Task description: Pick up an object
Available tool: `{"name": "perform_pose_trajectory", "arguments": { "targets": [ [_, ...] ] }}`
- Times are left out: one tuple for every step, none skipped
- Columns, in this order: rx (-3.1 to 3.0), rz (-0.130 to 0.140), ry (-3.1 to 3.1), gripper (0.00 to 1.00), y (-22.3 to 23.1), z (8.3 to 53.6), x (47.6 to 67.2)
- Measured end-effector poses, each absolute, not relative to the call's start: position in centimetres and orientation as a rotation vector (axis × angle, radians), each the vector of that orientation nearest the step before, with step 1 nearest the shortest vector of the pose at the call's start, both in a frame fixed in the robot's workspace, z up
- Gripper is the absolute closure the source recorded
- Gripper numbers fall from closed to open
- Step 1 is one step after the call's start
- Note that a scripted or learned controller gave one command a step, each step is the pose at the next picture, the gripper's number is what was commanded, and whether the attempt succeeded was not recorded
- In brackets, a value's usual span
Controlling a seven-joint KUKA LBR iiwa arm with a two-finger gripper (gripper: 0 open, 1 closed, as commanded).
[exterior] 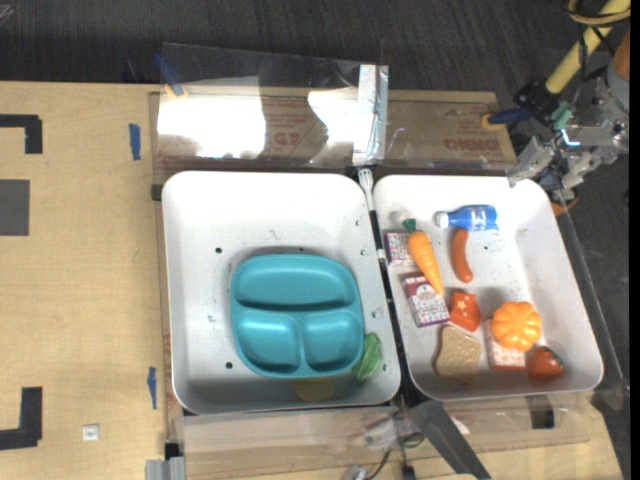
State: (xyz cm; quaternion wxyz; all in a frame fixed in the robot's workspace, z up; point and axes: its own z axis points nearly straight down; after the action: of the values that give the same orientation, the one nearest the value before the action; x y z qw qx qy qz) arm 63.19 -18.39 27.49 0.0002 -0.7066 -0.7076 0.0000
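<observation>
Nearest the lens, along the right bin's [575, 268] front wall: a slice of toy bread [459, 352], a red tomato-like piece [545, 364] in the front right corner, and an orange toy pumpkin [516, 324] just behind and between them, sitting partly on a small printed card [503, 353]. Gripper [560, 158]: at the far right corner of that bin, above its rim, well apart from all contents; whether its fingers are parted or closed cannot be told, and nothing shows between them. Arm: grey, entering from the right, with yellow cable [598, 8] looped behind. Further contents, right bin: red toy pepper-like piece [464, 310] touching a printed packet [426, 300]; toy carrot [425, 257] lying lengthwise over a second packet [397, 248] near the left wall; reddish toy sausage [460, 254] beside the carrot; small bottle with blue label [469, 217] lying on its side at the rear. Left bin [190, 268]: teal divided plate [295, 312] in its centre front, green toy leaf [368, 356] touching the plate's right front edge, a dull yellowish item [315, 389] at the front wall, too indistinct to name. Clear plastic sheeting [270, 113] behind both bins.
</observation>
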Motion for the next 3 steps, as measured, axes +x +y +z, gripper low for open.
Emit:
{"name": "perform_pose_trajectory", "arguments": {
  "targets": [
    [-2.053,0.007,-2.366,0.00,-14.9,15.0,64.0],
    [-2.031,-0.004,-2.404,0.00,-13.5,8.7,58.7],
    [-2.037,-0.011,-2.405,1.00,-13.5,10.0,58.9]
  ]
}}
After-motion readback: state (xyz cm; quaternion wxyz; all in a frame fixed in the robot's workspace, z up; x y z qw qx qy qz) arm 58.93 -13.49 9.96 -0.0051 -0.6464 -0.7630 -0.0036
